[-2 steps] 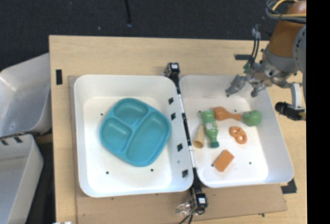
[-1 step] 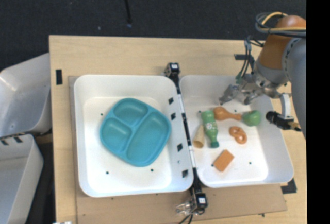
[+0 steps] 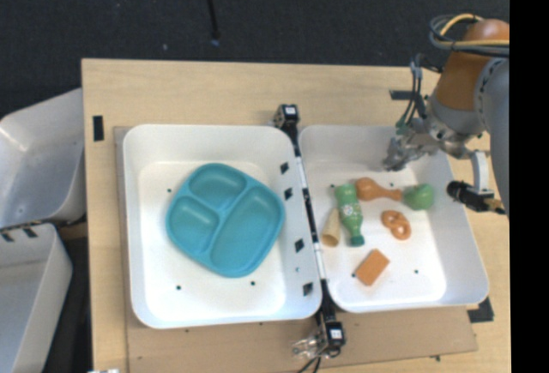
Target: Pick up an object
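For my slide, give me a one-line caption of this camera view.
Claw poised over the right bin of small toys, beside the left bin holding a blue divided plate.

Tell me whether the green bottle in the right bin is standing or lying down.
Lying down. The green bottle rests on its side on the floor of the right bin, its length running along the floor, between the tan cone and orange pretzel.

You get bright, even overhead light; the white bins (image 3: 214, 303) left of the gripper (image 3: 396, 159) glare slightly, shadows stay faint, detail is soft.
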`<state>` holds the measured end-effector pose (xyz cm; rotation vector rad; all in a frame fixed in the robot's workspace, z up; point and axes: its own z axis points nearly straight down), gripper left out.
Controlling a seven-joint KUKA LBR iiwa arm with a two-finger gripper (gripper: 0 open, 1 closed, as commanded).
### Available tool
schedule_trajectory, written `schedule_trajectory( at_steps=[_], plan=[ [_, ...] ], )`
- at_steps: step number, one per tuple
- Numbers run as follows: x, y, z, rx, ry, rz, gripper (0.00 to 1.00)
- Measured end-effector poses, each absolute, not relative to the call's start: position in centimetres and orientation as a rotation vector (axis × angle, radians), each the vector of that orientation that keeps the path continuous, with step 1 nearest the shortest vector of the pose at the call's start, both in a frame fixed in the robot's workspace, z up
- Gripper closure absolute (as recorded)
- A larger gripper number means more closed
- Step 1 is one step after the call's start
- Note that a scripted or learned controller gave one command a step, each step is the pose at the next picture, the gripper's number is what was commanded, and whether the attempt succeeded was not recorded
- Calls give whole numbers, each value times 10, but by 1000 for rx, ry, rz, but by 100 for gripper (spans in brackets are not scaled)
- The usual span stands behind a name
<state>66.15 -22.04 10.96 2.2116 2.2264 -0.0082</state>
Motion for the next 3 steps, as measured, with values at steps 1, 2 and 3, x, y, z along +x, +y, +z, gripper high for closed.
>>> schedule_trajectory(
  at_steps=[1, 2, 3],
  plan=[
    [669, -215, 157, 2215, 2224, 5, 100],
    [666, -221, 202, 2217, 2221, 3, 100],
    [666, -221, 266, 2213, 2221, 5, 100]
  ],
)
